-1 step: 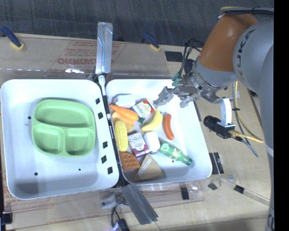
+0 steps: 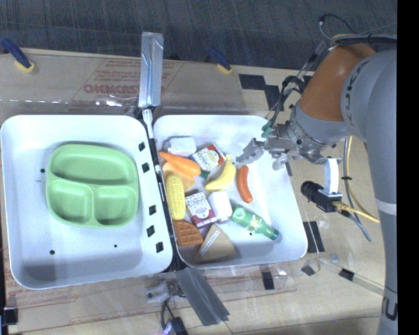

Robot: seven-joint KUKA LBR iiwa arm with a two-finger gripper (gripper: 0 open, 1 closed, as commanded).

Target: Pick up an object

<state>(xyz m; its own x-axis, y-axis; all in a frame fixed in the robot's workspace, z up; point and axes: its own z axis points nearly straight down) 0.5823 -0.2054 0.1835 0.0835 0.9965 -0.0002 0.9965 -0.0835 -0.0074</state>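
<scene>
White right bin [image 2: 283, 187] holds the toy food; the gripper [image 2: 253, 151] hangs open and empty just above the sausage [image 2: 244, 184]. It seems still approaching; next it must descend.

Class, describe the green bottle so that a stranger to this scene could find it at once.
Look in the right-hand white bin, the one crowded with toy food. Near its front right corner lies the green bottle, on its side, just below the sausage. No other item there is green.
</scene>
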